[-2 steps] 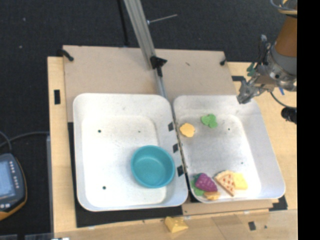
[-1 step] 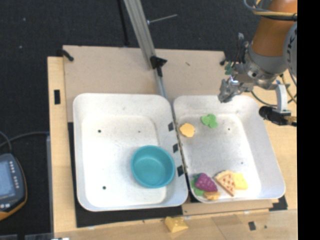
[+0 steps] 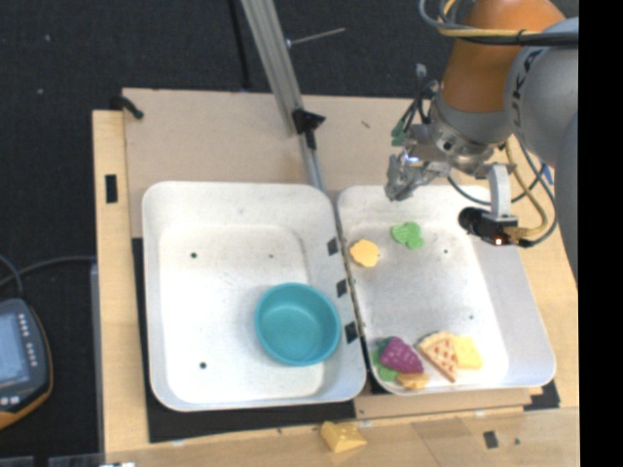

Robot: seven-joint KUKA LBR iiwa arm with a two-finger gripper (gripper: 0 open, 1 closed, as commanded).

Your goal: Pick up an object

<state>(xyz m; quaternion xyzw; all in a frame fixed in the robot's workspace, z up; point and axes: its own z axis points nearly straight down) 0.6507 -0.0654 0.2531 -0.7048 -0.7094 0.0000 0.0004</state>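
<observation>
My gripper point(image 3: 399, 185) hangs over the far edge of the right bin point(image 3: 506, 300), its fingers pointing down and close together with nothing seen between them. Just below it, on the bin floor, lies a small green toy point(image 3: 408, 233). A round yellow piece point(image 3: 365, 253) rests to the left of the green toy, near the bin's left wall. At the near edge of the right bin sit a purple grape bunch point(image 3: 400, 356), a pizza slice point(image 3: 441, 354) and a yellow block point(image 3: 467, 354). A teal bowl point(image 3: 297, 323) stands in the left bin point(image 3: 195, 261).
A slanted metal pole point(image 3: 277, 66) rises behind the bins, ending at a black clamp near their shared wall. A yellow wedge point(image 3: 341, 437) lies on the bench in front of the bins. A handheld pendant point(image 3: 18, 353) sits at the far left.
</observation>
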